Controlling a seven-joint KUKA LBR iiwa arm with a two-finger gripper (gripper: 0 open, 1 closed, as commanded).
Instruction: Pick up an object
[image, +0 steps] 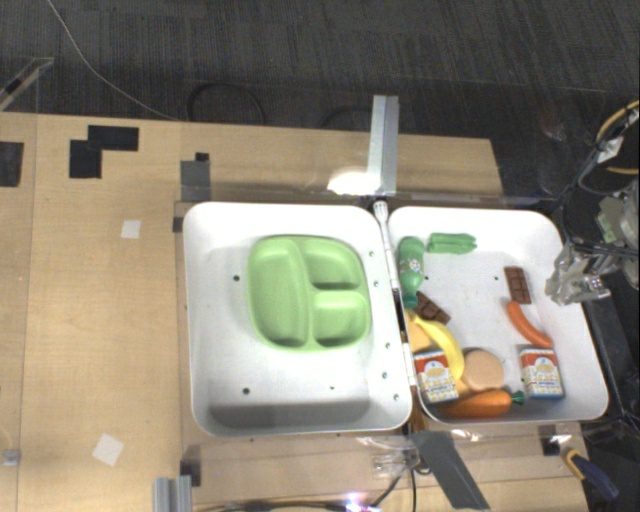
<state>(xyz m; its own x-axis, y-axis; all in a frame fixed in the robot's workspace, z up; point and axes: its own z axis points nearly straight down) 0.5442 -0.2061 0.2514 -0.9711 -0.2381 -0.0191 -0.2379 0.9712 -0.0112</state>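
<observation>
The right bin (478, 285) holds the loose items. A green bottle (408, 262) lies along its left wall, with a green pepper-like piece (451, 242) beside it near the back. Two brown chocolate bars lie apart, one (515, 284) at the right and one (432, 307) at the left. A banana (441, 341), a round tan bun (484, 369), a carrot (478, 404), an orange sausage (527, 325) and two small cartons (434, 378) (541, 373) fill the front half. My gripper (577, 282) hangs over the bin's right rim, just right of the right chocolate bar, touching nothing I can see.
The left bin (215, 330) bears a green divided plate (305, 290). A metal post (384, 150) stands behind the wall between the two bins. Cables (610, 150) hang at the far right behind the arm. Bare wooden bench (90, 300) lies to the left.
</observation>
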